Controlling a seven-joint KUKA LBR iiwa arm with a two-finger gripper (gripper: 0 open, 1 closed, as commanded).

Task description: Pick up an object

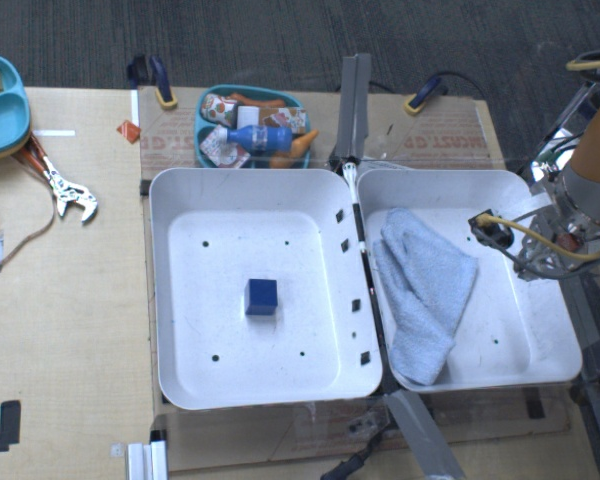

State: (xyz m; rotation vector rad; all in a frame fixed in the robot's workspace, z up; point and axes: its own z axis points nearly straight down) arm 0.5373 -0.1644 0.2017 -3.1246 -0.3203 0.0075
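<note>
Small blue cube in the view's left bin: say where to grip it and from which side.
Take the small blue cube by two opposite side faces, coming down from above. It sits alone in the shallow white bin, away from its walls, so both sides look reachable.

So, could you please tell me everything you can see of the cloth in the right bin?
The cloth is pale grey-blue and looks like soft towel fabric. It is loosely folded and rumpled, not spread flat, and forms one long bundle with creases along its length. It lies on the floor of the right bin, in the bin's left half, and runs from near the back down to the front wall. Its left edge is close to the bin's left wall. Nothing rests on it.
</note>
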